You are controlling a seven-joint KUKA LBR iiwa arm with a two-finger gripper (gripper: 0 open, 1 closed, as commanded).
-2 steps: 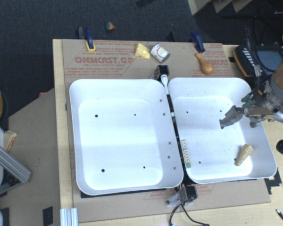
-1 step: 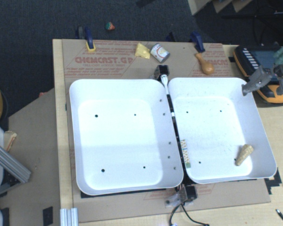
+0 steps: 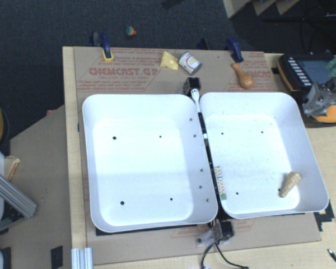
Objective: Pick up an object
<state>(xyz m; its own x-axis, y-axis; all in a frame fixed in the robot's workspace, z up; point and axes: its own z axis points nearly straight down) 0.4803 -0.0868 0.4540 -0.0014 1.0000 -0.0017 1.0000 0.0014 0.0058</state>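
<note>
Jaws first: whether they are spread or pressed together cannot be told. The grey gripper (image 3: 318, 101) sits at the frame's right side, just beyond the right bin's (image 3: 302, 150) far right corner, off its rim and above the counter (image 3: 331, 150). An orange patch lies just beside it. Little of the arm can be made out.

Red print on the brown board (image 3: 129, 72) behind the bins reads "CHEMCAST G P", and the rest is too faint to read. A small printed strip (image 3: 219, 182) lies on the right bin's left rim, its writing too small to tell.

One tan oblong object (image 3: 289, 184) lies inside the right bin, near its front right corner, well apart from the gripper.

Two white bins stand touching side by side, the left bin (image 3: 95, 150) beside the right one. Behind the right bin are two blue clamps (image 3: 233, 49), one yellow wedge (image 3: 169, 61), one small white box (image 3: 190, 63) and one wooden knob-shaped piece (image 3: 243, 76).
</note>
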